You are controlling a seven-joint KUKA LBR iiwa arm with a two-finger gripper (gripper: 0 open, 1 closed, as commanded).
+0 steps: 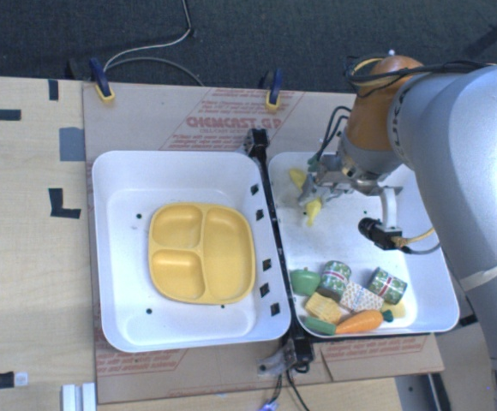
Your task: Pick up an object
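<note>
i read "chemcast" on the cardboard sheet (231, 120) behind the bins; my gripper (319, 197) pinches a yellow piece (312, 211) over the right bin (420, 255).

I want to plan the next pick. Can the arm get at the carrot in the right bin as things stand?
Probably yes. The carrot lies at the front of the right bin, uncovered from above; a green piece touches it. The gripper hangs farther back over the same bin.

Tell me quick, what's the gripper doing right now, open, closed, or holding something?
Gripper: low in the right bin, at a small yellow object; open or closed cannot be told.
</note>
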